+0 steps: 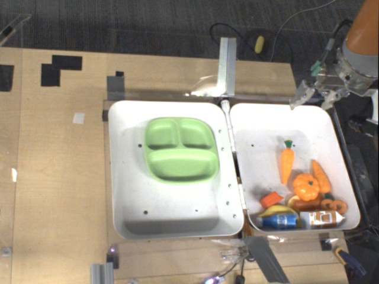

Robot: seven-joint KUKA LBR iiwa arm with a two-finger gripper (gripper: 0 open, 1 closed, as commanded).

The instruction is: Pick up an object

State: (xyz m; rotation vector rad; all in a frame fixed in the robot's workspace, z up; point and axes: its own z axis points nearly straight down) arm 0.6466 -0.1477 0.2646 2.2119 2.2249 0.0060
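The gripper point(311, 96) hangs over the far right corner of the right bin point(260, 123), its two fingers spread apart with nothing between them. One fingertip point(294, 103) reaches over the bin's far rim; the other sits near the rim's right end. Above it, the grey wrist rises to the orange band point(364, 22) at the frame's right edge.

The objects lie well apart from the gripper, gathered in the bin's near right part. Nearest to it is a carrot point(286, 162), green top pointing toward the far rim, alone on the white floor. Beyond it sit an orange pumpkin point(306, 186) and a second carrot point(321, 177) just beside it. Along the near wall lie a red piece point(271, 199), a banana point(278, 209), a blue can point(280, 220), a small carton point(323, 219) and a pretzel point(336, 205), packed close together.

The left bin point(124, 158) holds a green divided tray point(180, 148), lying flat near its middle, far from the gripper.
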